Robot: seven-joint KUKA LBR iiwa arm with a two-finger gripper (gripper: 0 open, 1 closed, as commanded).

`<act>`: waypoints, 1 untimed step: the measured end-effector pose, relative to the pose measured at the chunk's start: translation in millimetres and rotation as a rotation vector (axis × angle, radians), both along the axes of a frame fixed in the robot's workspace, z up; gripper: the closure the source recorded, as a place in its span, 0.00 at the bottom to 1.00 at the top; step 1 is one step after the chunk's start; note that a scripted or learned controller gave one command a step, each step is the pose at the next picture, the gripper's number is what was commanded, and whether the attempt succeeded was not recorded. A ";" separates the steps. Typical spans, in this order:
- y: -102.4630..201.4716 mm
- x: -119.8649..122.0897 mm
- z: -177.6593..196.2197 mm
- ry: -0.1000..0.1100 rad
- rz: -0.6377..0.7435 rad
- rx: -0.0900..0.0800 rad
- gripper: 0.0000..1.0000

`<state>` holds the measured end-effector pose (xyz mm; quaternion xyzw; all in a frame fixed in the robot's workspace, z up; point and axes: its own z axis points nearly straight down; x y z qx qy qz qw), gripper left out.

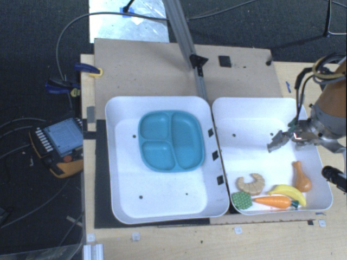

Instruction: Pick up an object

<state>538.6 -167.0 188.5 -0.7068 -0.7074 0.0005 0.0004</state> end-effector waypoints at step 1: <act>-2.1 -4.4 -61.8 0.002 0.000 0.001 0.00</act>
